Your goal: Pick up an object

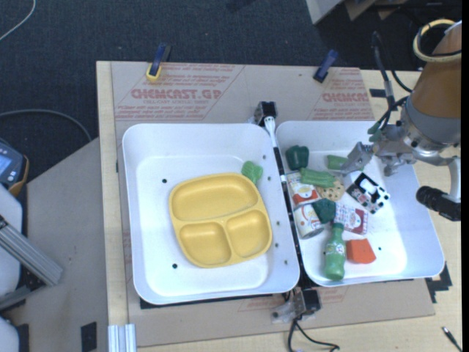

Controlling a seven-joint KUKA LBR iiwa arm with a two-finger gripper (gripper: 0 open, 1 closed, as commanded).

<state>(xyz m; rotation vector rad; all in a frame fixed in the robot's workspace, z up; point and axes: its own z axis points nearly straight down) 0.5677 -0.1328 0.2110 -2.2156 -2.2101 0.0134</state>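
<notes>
The gripper hangs over the right bin, just above a small black and white toy in a pile of toy food. It is hard to see, so nobody can tell if it has grabbed anything. To do this well, it should go straight down on that one toy and miss the green bottle nearby.

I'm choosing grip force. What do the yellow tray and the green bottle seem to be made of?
Yellow tray: probably molded plastic, smooth and matte, with rounded compartment rims and even color. Green bottle: likely glossy plastic, judging by highlights on its body; too small to be sure.
</notes>
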